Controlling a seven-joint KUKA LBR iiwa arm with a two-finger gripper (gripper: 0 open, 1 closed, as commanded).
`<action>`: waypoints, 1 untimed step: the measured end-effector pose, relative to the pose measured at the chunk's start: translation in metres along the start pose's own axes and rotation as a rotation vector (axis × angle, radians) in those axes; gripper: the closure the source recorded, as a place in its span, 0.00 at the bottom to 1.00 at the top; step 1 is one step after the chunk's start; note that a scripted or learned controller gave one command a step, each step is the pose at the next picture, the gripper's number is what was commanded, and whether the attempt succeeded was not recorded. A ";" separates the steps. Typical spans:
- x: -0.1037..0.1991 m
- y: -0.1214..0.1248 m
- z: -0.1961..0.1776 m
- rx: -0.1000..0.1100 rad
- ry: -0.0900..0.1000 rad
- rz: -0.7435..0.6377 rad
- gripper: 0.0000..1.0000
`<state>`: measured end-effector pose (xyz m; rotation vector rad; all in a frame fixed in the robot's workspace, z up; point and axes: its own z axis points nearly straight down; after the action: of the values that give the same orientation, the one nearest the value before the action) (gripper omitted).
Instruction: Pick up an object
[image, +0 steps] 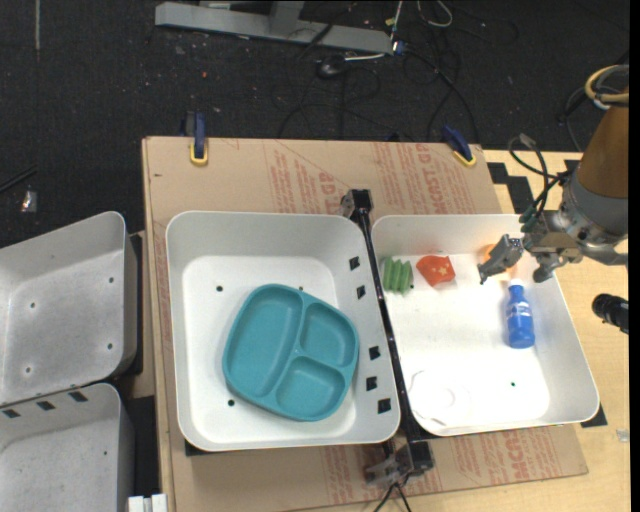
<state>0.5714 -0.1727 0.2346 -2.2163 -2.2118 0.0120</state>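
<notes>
Blue bottle (519, 317) below pincer (522, 258)

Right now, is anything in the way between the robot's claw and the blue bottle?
Nothing visible blocks it. The gripper hovers over the right bin's far right side, and the blue bottle lies just nearer the camera on bare white floor. An orange thing sits beside the gripper, off that path.

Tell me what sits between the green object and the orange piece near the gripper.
The red object lies between the green object and the orange piece, seen in the camera view.
</notes>
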 end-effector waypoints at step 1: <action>0.001 0.002 -0.007 -0.012 -0.002 -0.003 0.00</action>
<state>0.5740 -0.1721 0.2418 -2.2197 -2.2226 0.0010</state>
